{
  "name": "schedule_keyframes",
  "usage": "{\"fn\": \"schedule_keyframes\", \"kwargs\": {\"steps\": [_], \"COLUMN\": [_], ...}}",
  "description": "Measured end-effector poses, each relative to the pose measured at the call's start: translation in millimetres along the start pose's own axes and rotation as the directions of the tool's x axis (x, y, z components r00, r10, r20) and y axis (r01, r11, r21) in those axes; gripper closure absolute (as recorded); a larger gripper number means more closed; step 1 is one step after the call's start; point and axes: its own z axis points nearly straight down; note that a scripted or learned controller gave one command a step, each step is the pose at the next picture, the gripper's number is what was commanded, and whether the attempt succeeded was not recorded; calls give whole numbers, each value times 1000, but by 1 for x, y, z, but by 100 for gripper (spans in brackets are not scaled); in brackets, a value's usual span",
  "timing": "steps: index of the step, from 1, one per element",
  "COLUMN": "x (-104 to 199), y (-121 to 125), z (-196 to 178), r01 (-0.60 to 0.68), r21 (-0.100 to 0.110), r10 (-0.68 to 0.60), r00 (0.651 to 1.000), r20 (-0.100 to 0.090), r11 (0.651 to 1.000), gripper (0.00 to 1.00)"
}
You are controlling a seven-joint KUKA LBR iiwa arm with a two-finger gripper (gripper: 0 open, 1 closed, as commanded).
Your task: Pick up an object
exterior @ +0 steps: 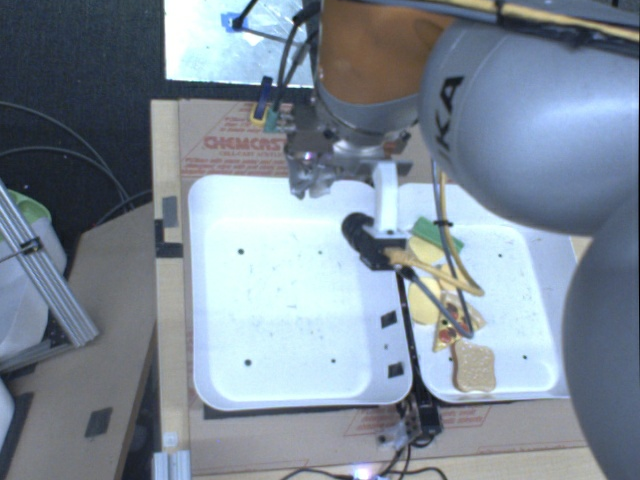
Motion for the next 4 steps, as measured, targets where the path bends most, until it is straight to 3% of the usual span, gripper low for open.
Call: {"fn": "schedule_keyframes", "kwargs": {"steps": [1, 2, 4], "x": [-45, -61, -60], "y": [-60, -52, -51], "z": [-18, -82, -100], "r01": [0, 3, 15], "r21": [15, 9, 9], "r10": [0, -3, -15], "r00": [1000, 1000, 1000], "r20": [2, 1, 2], "r11": [1000, 1000, 1000], "gripper": [100, 100, 100]}}
